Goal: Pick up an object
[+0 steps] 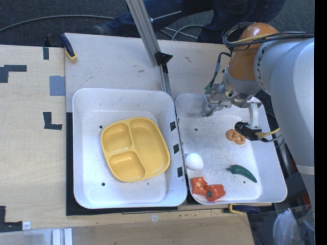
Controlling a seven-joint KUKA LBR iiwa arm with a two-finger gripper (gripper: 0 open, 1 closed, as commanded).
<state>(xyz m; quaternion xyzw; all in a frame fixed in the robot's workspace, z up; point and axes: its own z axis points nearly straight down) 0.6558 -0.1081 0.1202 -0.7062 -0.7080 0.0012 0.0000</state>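
Note:
My gripper (pixel 208 107) hangs low over the far left corner of the right bin (pixel 271 188), below the orange-banded wrist. Nothing shows between it and the bin floor there. Loose in this bin are an orange pretzel-shaped piece (pixel 235 136) to the gripper's right and nearer the front, a white egg (pixel 194 161) by the left wall, a green pepper (pixel 242 172), and a red toy (pixel 207 188) at the front left corner. All of them lie apart from the gripper.
The left bin (pixel 84 137) holds a yellow divided plate (pixel 135 149). A slanted metal post (pixel 148 32) rises behind the bins' shared wall. A black cable fitting (pixel 246 130) on the arm hangs beside the pretzel piece.

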